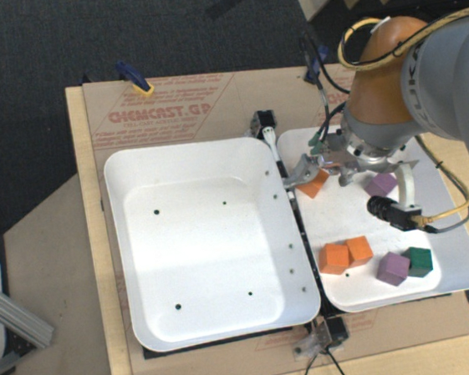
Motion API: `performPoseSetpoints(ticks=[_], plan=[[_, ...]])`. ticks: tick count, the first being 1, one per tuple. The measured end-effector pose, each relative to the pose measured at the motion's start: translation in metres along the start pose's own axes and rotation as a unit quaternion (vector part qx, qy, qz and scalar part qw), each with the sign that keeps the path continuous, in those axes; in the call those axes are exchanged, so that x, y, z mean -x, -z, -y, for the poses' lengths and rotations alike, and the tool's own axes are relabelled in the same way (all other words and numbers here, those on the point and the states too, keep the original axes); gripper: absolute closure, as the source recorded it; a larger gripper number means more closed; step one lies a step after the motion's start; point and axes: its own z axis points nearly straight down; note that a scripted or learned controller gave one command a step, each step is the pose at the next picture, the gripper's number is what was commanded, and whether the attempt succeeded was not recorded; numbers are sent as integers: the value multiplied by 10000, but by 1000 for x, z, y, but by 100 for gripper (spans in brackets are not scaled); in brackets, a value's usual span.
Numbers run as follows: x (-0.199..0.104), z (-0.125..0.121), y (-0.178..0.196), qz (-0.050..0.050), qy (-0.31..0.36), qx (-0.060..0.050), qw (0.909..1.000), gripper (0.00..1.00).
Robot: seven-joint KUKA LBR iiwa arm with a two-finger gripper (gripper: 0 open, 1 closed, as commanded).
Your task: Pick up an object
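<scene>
My gripper [321, 172] hangs low over the back left part of the right bin [454, 271], its fingers spread open. An orange block [313, 186] lies on the bin floor just below and between the fingertips, partly covered by them; nothing shows it being lifted. A purple block [380, 183] lies right of the gripper, under the wrist. Toward the front of the bin lie two orange blocks [337, 257] [360, 249] touching each other, then a purple block [393, 268] and a green block [419, 260] side by side.
The left bin [132, 177] stands beside the right one, their walls meeting just left of the gripper. A black connector with a yellow cable [393, 211] hangs from the arm over the middle of the right bin. Clamps sit at the bench's back edge.
</scene>
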Motion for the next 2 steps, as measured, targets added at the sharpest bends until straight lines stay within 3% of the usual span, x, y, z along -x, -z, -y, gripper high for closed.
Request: performPoseSetpoints(ticks=[2], plan=[[0,-1,-1,2,3,13,10000,0]])
